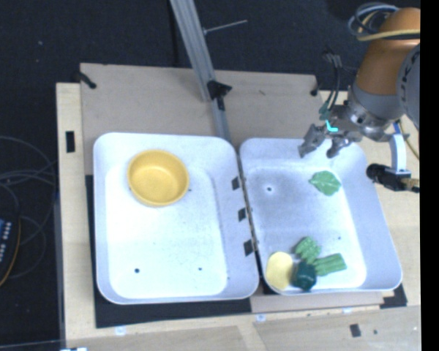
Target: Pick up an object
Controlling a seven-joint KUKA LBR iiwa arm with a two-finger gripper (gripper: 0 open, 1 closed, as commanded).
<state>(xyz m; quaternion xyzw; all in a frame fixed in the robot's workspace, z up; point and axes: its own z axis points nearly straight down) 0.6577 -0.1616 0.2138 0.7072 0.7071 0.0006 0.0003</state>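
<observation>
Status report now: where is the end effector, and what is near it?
End effector open, nothing between its fingers, above far edge of right bin. Light green piece just below it, untouched. Nothing between them.

The scene is lit evenly from above. The two white bins (168,269) are rendered bright, nearly overexposed, while the surrounding floor is lost in darkness. Soft focus and slight grain are seen throughout; shadows are faint.
</observation>
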